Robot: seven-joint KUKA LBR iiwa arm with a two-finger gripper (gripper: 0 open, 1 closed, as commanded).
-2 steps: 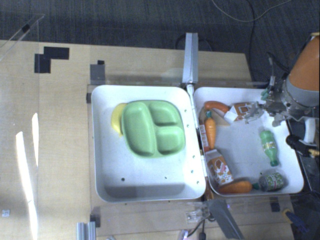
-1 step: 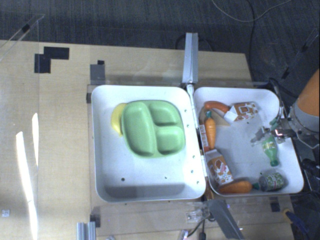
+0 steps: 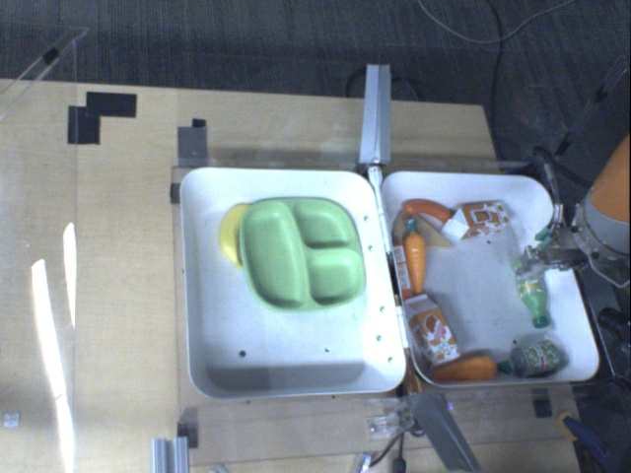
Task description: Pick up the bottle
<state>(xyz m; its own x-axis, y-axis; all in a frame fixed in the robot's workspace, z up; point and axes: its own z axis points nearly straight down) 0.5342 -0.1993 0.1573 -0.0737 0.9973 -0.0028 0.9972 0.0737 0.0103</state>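
A small clear bottle [image 3: 532,296] with a green cap lies in the right bin [image 3: 473,274], close to its right wall, with the cap pointing toward the front. My gripper [image 3: 539,258] hangs over the bottle's upper end, at or just above it. The grey wrist and orange band enter from the right edge. Whether the gripper touches the bottle cannot be made out.
The right bin also holds an upright carrot [image 3: 415,262], a second carrot [image 3: 463,368], a sausage [image 3: 426,208], a small carton [image 3: 480,219], a snack box [image 3: 432,330] and a grey-green lump [image 3: 537,358]. In the left bin are a green divided plate [image 3: 299,252] and a yellow item [image 3: 232,235].
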